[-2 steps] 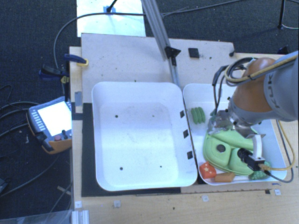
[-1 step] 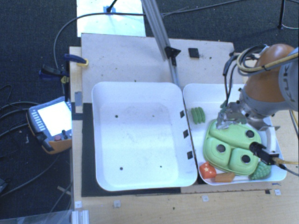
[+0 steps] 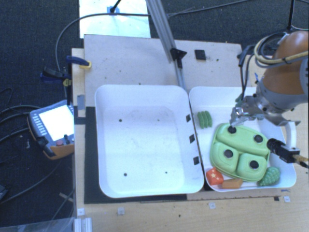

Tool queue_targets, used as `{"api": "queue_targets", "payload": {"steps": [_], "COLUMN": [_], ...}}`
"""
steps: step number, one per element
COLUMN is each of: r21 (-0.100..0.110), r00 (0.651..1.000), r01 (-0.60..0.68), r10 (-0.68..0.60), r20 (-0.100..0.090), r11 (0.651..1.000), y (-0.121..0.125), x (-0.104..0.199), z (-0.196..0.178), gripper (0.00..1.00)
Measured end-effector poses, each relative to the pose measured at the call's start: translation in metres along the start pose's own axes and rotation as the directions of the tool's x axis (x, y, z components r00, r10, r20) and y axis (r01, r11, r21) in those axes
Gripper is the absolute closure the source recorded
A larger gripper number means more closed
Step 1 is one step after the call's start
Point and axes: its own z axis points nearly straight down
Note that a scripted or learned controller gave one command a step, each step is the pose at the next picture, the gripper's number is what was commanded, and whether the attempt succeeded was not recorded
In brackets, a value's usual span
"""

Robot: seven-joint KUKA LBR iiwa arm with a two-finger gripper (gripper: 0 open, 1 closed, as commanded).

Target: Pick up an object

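Note:
The right bin (image 3: pixel 212 94) holds several toys. A large light green moulded piece (image 3: pixel 240 152) with black dots lies in its middle. A small dark green ribbed item (image 3: pixel 204 119) rests near the bin's left wall. At the front edge are a red piece with a star (image 3: pixel 214 177), an orange piece (image 3: pixel 232 183) and a bumpy green piece (image 3: pixel 269 177). My gripper (image 3: pixel 235 118) hangs over the upper left corner of the light green piece, very close to it. Nothing is visibly held.
The left bin (image 3: pixel 100 129) sits beside the right one, their walls touching. A slanted metal pole (image 3: pixel 161 25) crosses the back of the bench. A teach pendant (image 3: pixel 52 129) lies off the bench at the left. Cables loop around the arm's wrist (image 3: pixel 285 69).

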Motion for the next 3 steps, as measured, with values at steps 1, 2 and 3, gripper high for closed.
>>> {"api": "queue_targets", "payload": {"steps": [1,2,3], "r21": [0.001,0.004,0.004], "r00": [1.000,1.000,1.000], "r01": [0.000,0.005,0.006], "r10": [0.000,-0.005,-0.006], "r20": [0.000,-0.003,-0.003], "r11": [1.000,1.000,1.000], "y": [0.002,0.006,0.013], "x": [0.000,0.045,0.107], "z": [-0.026,-0.028,-0.020], "gripper": [1.00,1.00,1.00]}}
